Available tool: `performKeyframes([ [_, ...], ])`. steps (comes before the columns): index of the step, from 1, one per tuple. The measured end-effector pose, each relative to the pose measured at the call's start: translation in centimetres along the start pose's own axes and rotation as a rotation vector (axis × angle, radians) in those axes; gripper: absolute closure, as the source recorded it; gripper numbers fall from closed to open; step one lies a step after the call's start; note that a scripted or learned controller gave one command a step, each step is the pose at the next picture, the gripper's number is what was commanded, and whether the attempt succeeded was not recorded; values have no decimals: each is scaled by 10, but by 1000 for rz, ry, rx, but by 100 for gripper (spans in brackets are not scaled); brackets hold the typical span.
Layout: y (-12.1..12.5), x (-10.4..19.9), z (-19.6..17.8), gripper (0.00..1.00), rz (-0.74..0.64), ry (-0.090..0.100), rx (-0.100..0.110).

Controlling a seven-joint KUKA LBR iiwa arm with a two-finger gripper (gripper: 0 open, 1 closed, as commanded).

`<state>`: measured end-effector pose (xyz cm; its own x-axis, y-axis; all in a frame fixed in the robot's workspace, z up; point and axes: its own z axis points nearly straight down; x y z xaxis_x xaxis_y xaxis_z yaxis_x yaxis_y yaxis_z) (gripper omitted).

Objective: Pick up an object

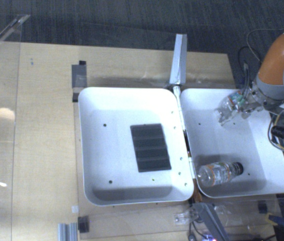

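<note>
A black ribbed rectangular pad (151, 147) lies flat in the middle of the left bin (94, 134). A clear plastic bottle (220, 172) with a dark cap lies on its side near the front edge of the right bin (262, 149), cap pointing right. My gripper (230, 109) hangs over the back part of the right bin, below the grey wrist and orange band (277, 59). It is well behind the bottle and apart from it. The gripper tip is small and glassy, and I see nothing clearly between its fingers.
A metal divider post (178, 59) stands at the back between the two bins. Cables (282, 132) loop beside the right bin's right wall. A clear panel (1, 134) covers the bench at left. Small black brackets (80, 74) sit at the bin corners.
</note>
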<state>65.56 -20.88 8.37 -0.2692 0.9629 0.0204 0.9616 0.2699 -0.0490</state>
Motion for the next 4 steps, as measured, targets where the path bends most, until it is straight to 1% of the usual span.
performKeyframes([
  [1, 5, 22, -1, 0, -95, -25, -4],
  [2, 10, 38, -1, 0, -128, -27, -4],
  [3, 22, 40, -97, 0, -380, -36, -53],
  [4, 12, 84, -18, 0, -418, -34, -51],
])
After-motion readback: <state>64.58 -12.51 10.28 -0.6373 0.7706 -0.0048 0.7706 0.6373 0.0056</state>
